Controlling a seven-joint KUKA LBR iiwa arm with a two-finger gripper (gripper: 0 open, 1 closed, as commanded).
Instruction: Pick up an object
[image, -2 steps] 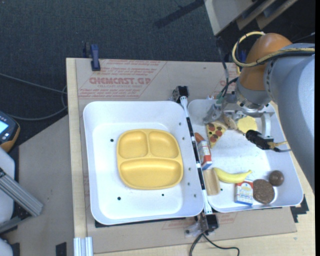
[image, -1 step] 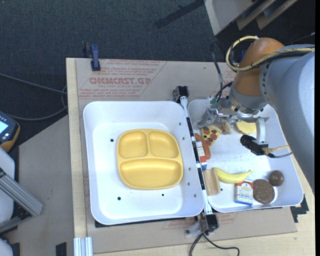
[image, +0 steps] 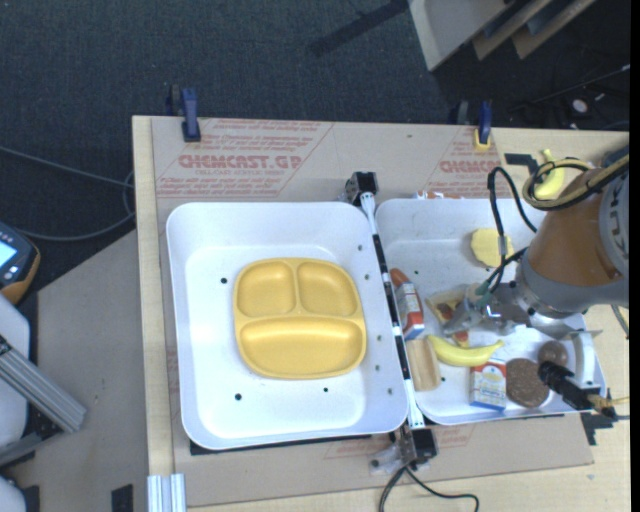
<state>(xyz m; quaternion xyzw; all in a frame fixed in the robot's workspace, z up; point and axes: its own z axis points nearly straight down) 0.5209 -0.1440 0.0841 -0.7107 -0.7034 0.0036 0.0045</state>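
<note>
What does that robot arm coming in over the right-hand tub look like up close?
The arm is a thick, rounded grey tube with a broad orange band above the wrist. Black cables loop along it, with a yellow fitting near its upper part. Its gripper is small, metallic and dark.

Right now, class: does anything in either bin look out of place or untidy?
Nothing looks spilled or broken. The yellow tray lies flat and alone in the left bin. The right bin is cluttered: the banana and small packets are crowded together beneath the arm.
</note>
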